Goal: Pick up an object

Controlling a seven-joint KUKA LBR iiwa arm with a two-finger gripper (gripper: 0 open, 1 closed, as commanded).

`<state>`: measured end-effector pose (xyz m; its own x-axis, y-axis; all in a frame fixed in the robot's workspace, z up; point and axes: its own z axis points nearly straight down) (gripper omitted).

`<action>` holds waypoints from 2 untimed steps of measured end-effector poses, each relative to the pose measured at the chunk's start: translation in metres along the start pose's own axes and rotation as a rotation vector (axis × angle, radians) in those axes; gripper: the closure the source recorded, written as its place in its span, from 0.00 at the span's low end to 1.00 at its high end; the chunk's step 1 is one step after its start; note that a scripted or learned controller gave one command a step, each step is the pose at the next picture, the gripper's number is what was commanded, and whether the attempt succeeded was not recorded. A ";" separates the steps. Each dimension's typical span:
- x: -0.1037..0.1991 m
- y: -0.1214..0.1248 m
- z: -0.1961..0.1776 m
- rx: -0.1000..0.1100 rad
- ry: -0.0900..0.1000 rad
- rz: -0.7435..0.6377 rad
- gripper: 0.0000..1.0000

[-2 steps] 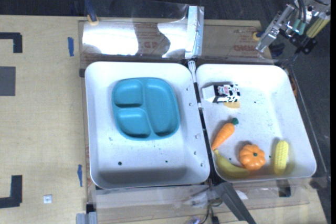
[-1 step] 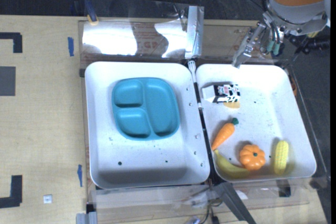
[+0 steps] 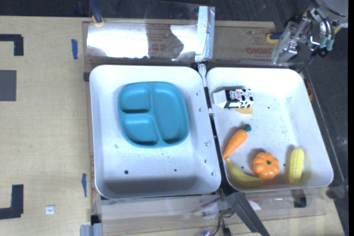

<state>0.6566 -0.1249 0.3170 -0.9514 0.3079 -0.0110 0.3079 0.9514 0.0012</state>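
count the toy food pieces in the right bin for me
4, all in the right bin: carrot left of centre, banana along the near edge, pumpkin resting against it, corn at right. The black-and-white toy isn't counted.

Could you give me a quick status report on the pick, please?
Gripper above right bin's far corner, holding nothing. Carrot, pumpkin, corn, banana untouched. Path clear.
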 end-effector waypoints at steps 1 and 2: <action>0.013 0.008 -0.015 -0.002 0.001 -0.243 1.00; 0.024 0.083 0.030 -0.003 0.010 -0.203 1.00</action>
<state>0.6601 -0.0384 0.2863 -0.9940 0.1097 -0.0016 0.1097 0.9940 0.0029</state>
